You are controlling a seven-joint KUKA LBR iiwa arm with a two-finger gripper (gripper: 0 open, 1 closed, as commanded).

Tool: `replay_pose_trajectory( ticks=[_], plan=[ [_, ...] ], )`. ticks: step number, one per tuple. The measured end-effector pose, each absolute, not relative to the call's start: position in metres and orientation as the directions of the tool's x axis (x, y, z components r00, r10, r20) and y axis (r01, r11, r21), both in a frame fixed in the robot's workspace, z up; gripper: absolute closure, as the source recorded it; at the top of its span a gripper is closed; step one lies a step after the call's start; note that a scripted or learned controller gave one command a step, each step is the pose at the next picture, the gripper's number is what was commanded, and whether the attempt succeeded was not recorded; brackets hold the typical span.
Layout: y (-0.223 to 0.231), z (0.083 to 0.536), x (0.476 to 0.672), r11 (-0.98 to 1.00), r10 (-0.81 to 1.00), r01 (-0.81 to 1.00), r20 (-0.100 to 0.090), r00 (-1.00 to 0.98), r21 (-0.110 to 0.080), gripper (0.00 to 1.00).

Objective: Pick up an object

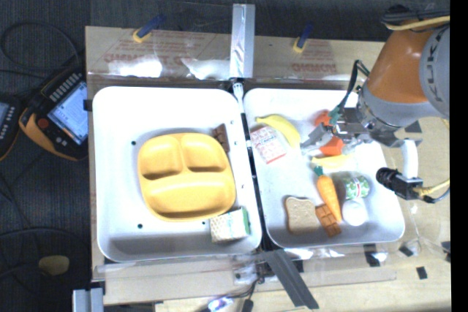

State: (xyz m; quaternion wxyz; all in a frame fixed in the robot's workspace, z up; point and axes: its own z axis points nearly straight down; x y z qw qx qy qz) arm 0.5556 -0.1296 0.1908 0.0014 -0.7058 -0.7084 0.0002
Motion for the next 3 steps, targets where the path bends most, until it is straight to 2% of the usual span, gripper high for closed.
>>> replay_pose_trajectory(
  ticks=[1,2,3],
  plan=[
    [-0.141,0.089,0.527,0.028,1.000,1.000,-0.001,-0.028,0.009,0.00],
    [-0.140,0.099,0.528,0.028,1.000,1.000,-0.001,-0.028,0.013,1.00],
    [-0.162,0.214,0.541,-0.002,1.000,1.000,-0.003,0.002,-0.001,1.00]
  ],
)
